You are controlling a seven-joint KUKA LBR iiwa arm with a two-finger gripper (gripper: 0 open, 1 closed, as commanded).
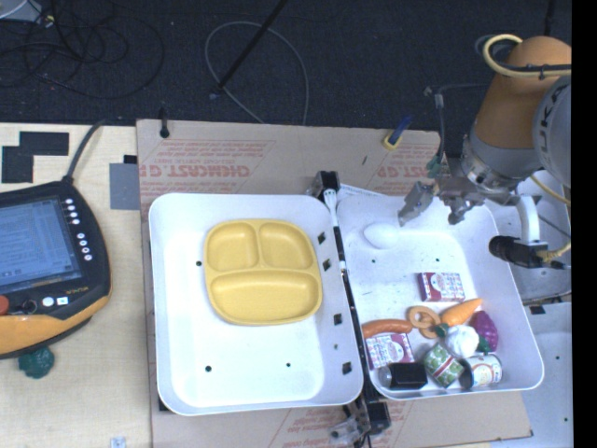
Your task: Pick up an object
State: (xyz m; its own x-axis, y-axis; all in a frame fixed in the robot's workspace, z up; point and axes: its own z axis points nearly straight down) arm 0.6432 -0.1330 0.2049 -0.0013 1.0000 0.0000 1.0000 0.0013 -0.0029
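Note:
My gripper (433, 205) hangs over the far end of the right bin (410, 250), its two grey fingers spread apart with nothing between them. The objects lie in a heap at the near right corner of that bin: a maroon carton (438, 287), an orange carrot (461, 312), a sausage (385, 327), a pretzel (423, 320), a second carton (386, 349), a black block (407, 374), a green can (444, 366) and a purple piece (485, 328). The gripper is well above and behind this heap, touching none of it.
The left bin (177, 343) holds a yellow divided plate (262, 272). A teach pendant (47, 259) lies on the bench at the far left. A black clip joins the two bins at the middle wall (329, 194). Cables trail on the dark floor behind.

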